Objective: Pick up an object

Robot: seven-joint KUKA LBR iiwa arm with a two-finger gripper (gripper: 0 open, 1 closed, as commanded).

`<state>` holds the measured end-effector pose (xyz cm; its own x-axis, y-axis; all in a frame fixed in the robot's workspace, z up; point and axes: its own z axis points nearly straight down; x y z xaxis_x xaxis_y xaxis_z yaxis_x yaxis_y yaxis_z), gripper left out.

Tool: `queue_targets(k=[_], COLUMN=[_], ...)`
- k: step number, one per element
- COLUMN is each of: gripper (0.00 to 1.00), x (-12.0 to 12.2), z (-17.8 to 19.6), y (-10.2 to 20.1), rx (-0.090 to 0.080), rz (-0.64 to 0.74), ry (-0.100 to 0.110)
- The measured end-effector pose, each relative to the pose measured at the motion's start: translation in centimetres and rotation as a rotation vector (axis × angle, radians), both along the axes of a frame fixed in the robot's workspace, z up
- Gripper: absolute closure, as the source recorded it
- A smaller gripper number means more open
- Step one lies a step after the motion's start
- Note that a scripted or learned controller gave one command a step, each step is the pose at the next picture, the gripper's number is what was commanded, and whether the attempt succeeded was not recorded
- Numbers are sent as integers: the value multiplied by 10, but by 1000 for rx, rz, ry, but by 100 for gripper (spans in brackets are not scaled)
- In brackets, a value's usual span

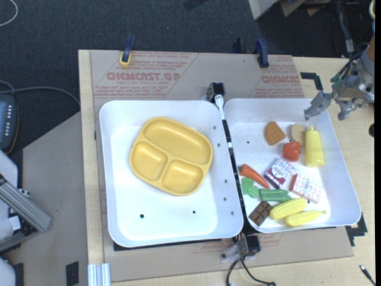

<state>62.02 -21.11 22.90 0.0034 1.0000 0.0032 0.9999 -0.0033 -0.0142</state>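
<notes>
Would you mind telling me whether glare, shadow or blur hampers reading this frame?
Camera view: even lighting, mild glare on the white bins; the yellow tray and toy food read sharply; the gripper at the right edge is slightly soft against clutter.

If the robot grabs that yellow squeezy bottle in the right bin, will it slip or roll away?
The yellow mustard-style bottle lies on its side, and its rounded body would probably roll if nudged. Its smooth plastic may slip between fingers. It looks like a toy, so likely light and stiff.
</notes>
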Motion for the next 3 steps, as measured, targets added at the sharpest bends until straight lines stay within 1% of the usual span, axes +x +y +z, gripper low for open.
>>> queue_targets(k=[1, 2, 3], gripper=[0, 0, 0], x=[3, 5, -3], z=[9, -35, -96], y=[1, -4, -2], rx=[-3, -3, -1], rz=[3, 4, 3], ry=[-14, -10, -8])
